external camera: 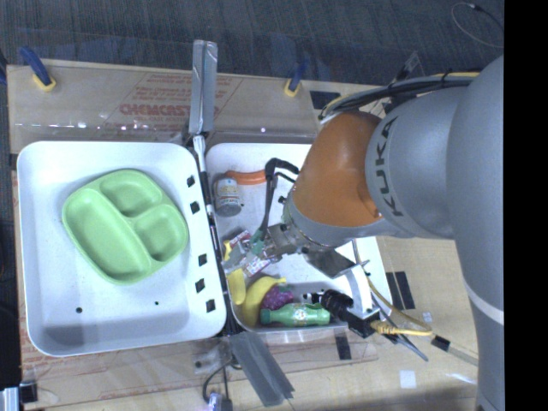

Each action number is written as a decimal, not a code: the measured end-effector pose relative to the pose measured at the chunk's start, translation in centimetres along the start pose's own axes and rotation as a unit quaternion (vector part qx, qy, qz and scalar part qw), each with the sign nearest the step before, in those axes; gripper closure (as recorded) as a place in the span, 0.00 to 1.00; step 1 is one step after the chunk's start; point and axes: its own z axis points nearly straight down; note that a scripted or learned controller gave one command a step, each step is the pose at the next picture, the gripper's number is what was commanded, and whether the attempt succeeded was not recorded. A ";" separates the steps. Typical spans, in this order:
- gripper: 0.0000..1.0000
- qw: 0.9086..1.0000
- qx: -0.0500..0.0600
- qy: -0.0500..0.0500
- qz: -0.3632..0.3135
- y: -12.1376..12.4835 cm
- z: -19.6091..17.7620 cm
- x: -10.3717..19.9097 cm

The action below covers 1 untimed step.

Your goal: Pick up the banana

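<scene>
The yellow banana [247, 291] lies in the front left corner of the right bin [257, 154], against the bin's left wall. Purple grapes [276, 298] and a green bottle [296, 316] press against its right and front sides and cover part of it. My gripper [257, 251] hangs low in the right bin, just behind and above the banana, under the orange band of the arm. The view is too cluttered there to tell whether anything sits in it. A small multi-coloured item [242, 243] shows right at its tip.
A silver can [227, 193] and an orange object [249, 178] lie at the back left of the right bin. The left bin [51, 315] holds a green divided plate [126, 223]. My arm covers the right half of the right bin.
</scene>
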 end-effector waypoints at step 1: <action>0.00 1.000 0.000 0.000 0.000 0.0 0.0 0.0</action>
